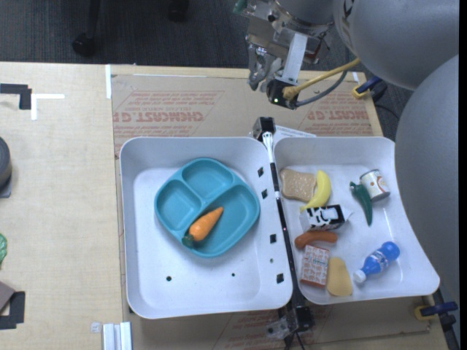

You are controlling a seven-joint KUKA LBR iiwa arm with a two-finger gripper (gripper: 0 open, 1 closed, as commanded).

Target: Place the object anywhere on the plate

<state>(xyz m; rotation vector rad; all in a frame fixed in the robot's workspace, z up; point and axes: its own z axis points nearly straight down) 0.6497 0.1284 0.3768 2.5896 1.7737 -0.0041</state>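
Camera view: a toy carrot [205, 223] is seen lying on the blue plate [175, 199]. Beyond the plate, the gripper [273, 77] is raised; whether its fingers are released cannot be told.

End effector [264, 79] aloft, pointing down

Left bin [146, 283]: plate [175, 195] with carrot [205, 223] at centre, bare floor around it. Right bin [408, 268] crowded; narrow gaps between items.
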